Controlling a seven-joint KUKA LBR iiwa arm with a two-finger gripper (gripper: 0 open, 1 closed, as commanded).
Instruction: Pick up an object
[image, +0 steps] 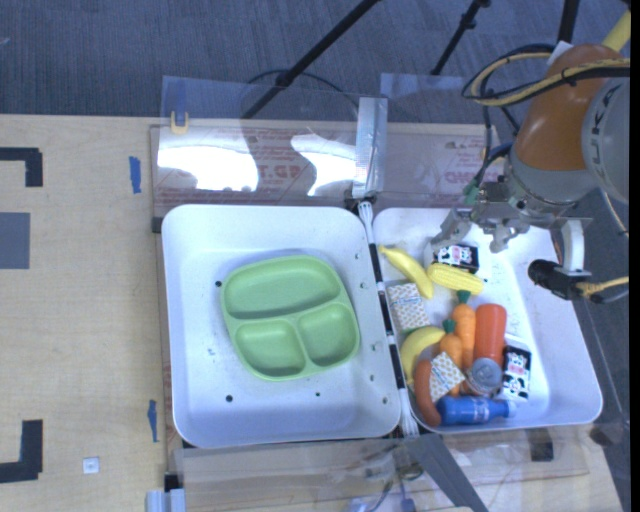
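Where blue-grey carpet (80, 50) fills the upper frame, pale wooden surface (70, 330) at left, two white bins (190, 330), pincer (478, 222) upper right, grip state unclear.

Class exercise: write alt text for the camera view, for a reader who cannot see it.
A grey and orange robot arm's gripper hovers over the far end of the right bin, which holds a pile of toy food: bananas, carrots, a blue bottle. The left bin holds a green divided plate.
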